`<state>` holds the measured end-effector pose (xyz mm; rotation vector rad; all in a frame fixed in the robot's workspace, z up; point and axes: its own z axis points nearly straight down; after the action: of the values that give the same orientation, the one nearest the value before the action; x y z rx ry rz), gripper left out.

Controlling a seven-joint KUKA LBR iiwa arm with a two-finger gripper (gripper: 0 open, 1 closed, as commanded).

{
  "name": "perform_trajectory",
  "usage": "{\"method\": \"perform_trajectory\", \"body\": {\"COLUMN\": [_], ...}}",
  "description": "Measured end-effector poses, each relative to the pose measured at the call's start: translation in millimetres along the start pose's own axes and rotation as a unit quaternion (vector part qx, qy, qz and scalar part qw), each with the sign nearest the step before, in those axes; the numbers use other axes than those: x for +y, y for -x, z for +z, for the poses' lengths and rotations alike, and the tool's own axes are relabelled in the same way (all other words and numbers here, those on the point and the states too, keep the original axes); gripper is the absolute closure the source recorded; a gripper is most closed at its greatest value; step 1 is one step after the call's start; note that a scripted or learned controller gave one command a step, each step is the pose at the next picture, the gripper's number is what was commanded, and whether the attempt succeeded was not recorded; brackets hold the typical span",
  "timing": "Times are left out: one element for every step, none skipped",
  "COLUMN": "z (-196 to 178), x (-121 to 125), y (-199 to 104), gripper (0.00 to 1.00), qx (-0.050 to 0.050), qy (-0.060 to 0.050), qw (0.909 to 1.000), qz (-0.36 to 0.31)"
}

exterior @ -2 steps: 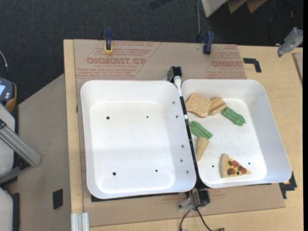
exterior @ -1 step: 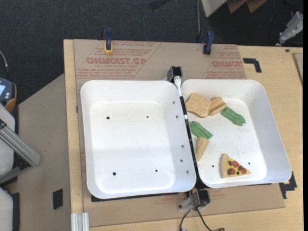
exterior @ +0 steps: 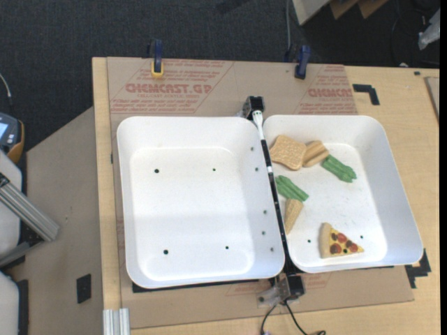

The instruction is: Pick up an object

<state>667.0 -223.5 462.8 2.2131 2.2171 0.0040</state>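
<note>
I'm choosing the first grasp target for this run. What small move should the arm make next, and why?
Probably bring the pincer in over the right bin and stop above the pizza slice. All the toy food lies in that bin, and the slice sits apart near the front edge, whereas the bread slice and the green pieces crowd against other items near the divider.
</note>
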Motion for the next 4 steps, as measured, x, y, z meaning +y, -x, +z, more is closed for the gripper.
{"method": "perform_trajectory", "body": {"z": [-54, -74, -73, -72], "x": [0, 0, 0, 0], "y": [0, -1, -36, 3], "gripper": [0.0, 0.0, 0.0, 0.0], "qx": [0.0, 0.0, 0.002, 0.0], "qy": [0.001, -0.001, -0.004, -0.002], "qw": [1.0, 1.0, 1.0, 1.0], "qz": [0.0, 0.0, 0.0, 0.003]}}
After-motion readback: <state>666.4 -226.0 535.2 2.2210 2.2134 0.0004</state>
